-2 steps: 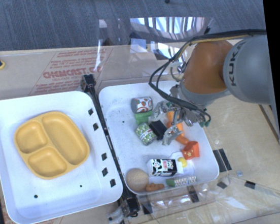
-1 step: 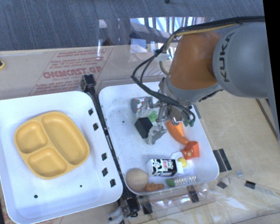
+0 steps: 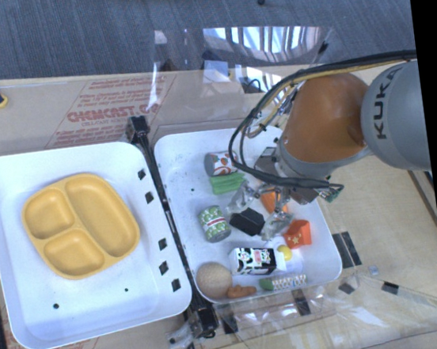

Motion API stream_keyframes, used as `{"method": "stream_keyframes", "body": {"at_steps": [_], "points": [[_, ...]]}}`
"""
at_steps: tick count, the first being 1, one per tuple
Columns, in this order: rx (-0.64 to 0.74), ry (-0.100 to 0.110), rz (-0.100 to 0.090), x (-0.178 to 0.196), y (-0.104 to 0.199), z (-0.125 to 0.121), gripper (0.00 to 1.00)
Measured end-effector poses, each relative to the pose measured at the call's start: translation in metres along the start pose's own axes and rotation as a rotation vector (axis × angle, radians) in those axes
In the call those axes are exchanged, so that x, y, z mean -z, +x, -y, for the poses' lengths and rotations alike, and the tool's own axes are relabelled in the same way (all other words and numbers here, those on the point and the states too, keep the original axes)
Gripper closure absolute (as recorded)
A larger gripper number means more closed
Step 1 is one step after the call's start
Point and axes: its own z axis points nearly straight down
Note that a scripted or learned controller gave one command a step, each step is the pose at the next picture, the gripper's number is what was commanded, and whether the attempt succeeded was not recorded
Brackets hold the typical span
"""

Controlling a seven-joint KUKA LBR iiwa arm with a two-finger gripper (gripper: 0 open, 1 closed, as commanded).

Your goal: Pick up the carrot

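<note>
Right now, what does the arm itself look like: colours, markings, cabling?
The arm is grey with black KUKA lettering and a wide orange band above the wrist. Black cables loop off its left side. The gripper below looks dark and metallic.

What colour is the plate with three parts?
Yellow. The plate lies in the left bin, seen plainly in the camera view.

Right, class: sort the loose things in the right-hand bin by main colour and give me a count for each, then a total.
Green: 2, the green block and the striped can.
Orange or red: 3, the carrot, the red carton and an orange piece under the arm.
Black or black-and-white: 2, the black block and the cow-print carton.
Tan: 1, the ball.
Total: 8.
</note>
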Motion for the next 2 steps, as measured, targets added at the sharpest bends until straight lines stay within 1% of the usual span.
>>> {"method": "stream_keyframes", "body": {"at_steps": [1, 2], "points": [[-0.25, 0.004, 0.005, 0.051, -0.055, 0.016, 1.0], [-0.59, 0.005, 0.004, 0.062, -0.019, 0.061, 1.0]]}}
